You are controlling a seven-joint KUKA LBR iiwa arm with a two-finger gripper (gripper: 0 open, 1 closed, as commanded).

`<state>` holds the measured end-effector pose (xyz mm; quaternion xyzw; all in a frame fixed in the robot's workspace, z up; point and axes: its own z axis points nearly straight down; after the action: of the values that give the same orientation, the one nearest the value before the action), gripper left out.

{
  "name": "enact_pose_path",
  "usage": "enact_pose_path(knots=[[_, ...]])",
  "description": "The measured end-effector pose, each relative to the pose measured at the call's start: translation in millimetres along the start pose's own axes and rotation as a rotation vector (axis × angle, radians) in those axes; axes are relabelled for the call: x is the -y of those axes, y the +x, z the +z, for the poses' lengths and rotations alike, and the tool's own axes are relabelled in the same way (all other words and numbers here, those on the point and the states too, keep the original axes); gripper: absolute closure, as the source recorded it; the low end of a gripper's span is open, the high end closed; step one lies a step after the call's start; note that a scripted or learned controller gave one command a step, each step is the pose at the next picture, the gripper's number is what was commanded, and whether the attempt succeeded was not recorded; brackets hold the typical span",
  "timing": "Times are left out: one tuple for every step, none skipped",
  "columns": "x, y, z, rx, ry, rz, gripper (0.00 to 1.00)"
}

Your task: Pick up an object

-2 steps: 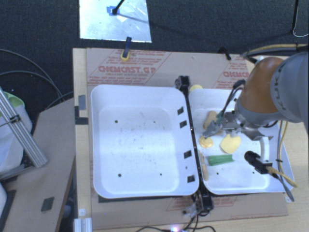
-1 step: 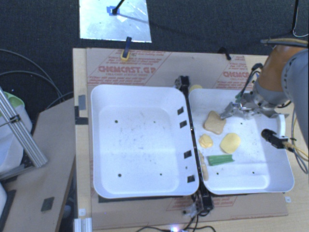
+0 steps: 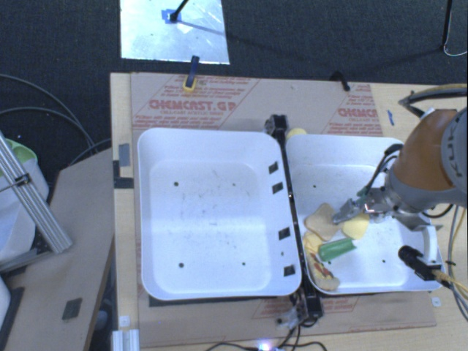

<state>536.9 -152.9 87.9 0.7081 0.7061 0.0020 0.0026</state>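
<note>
- The bench [image 3: 241, 97] carries my two white bins side by side; the left bin [image 3: 212, 210] is well apart from where I am working.
- The right bin [image 3: 329, 167] holds everything I could take, all bunched against its near-left corner by the divider.
- My arm reaches in from the right, and my gripper [image 3: 349, 212] hangs low over that cluster.
- I cannot tell whether my fingers are spread or closed; the metal tip is too small and blurred here, and nothing shows clearly between them.
- A tan flat piece [image 3: 320, 218] lies just left of my tip, possibly touching it.
- A yellow rounded object [image 3: 356, 228] sits just below my tip, beside a green cylinder [image 3: 336, 249].
- A small reddish-tan item [image 3: 324, 275] rests near the bin's front wall.
- Risk, as I judge it: the pieces crowd each other, so closing here may pinch an edge, nudge the round yellow one away, or catch two at once and drop both.
</note>
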Motion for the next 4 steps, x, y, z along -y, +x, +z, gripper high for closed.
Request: enact_pose_path(knots=[[-4.2, 0.7, -10.9, -0.002, -0.004, -0.005, 1.00], [-4.9, 0.5, -21.1, -0.002, -0.005, -0.005, 1.00], [-6.0, 0.4, -31.7, -0.002, -0.007, -0.005, 1.00], [-7.0, 0.4, -42.2, -0.002, -0.010, -0.005, 1.00]])
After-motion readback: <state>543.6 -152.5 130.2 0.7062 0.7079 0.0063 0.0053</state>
